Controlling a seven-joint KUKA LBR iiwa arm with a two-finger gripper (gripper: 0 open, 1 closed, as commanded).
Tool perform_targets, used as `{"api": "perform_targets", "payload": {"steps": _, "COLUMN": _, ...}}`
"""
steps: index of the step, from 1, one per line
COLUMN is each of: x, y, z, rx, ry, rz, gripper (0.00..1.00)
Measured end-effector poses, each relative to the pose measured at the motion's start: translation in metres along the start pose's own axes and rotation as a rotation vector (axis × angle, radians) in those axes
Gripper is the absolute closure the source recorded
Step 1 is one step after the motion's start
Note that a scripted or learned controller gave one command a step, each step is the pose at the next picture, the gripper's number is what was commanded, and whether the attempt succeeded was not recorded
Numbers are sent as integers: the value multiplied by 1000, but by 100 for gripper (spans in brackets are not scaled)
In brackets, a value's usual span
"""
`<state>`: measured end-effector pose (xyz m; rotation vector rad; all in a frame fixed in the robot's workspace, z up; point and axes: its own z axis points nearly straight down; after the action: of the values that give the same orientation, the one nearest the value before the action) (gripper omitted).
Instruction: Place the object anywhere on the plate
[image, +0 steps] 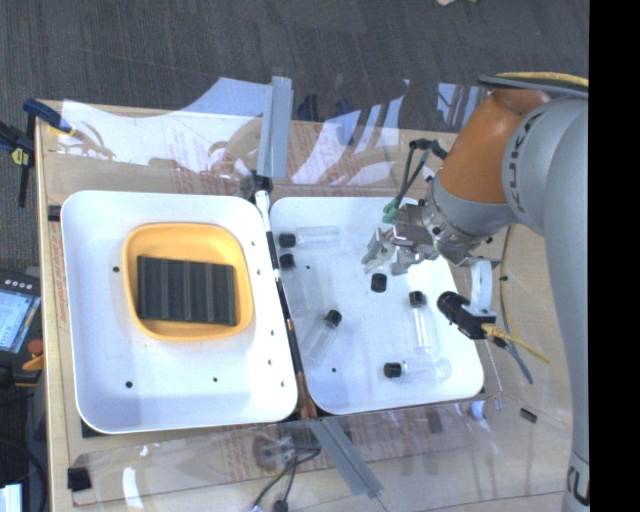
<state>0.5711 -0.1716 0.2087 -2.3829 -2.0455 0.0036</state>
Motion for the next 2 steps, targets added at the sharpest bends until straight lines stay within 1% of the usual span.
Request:
{"api": "perform_targets", "payload": {"steps": 1, "x": 25, "y": 7, "z": -16, "rx": 0, "ry": 0, "rz": -284, "gripper": 100}}
{"api": "perform_targets", "payload": {"steps": 2, "x": 52, "y": 24, "z": -12, "rx": -2, "ry": -1, "rz": -579, "gripper": 100}}
